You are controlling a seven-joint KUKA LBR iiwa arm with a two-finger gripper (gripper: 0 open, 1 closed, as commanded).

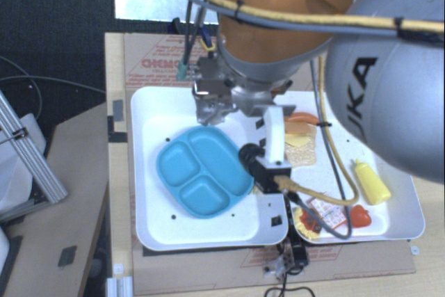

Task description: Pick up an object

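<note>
One grey arm point(375, 80) fills the upper right. Below it, a blue three-compartment plate point(203, 170) lies flat in the left bin point(149, 219), beside a smaller yellow bottle point(370, 181) in the right bin point(410, 219).

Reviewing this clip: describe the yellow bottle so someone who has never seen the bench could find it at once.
Start at the right bin of the two white bins. Along its right side, beside the grey arm, lies the yellow bottle, tilted, its narrow tip pointing up-left. It is plain yellow and slender, unlike the small red item just below it and the flat printed packet to its lower left.
</note>
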